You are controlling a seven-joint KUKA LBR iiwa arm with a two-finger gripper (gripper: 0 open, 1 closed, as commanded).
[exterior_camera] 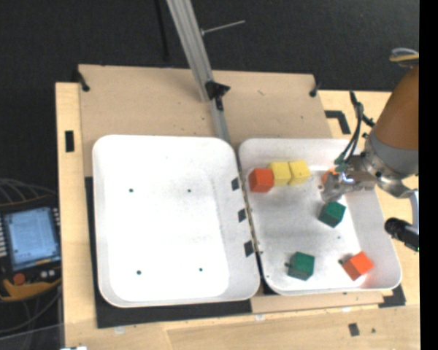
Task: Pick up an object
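The gripper [334, 187] is seen low over the right bin [277, 272], just above a green cube [332, 214]. Whether it is parted or closed cannot be told.

Gripper [334, 184] hangs over the right bin [277, 283], a green block [332, 214] just at its 6 o'clock, orange block [260, 179] at 9 o'clock
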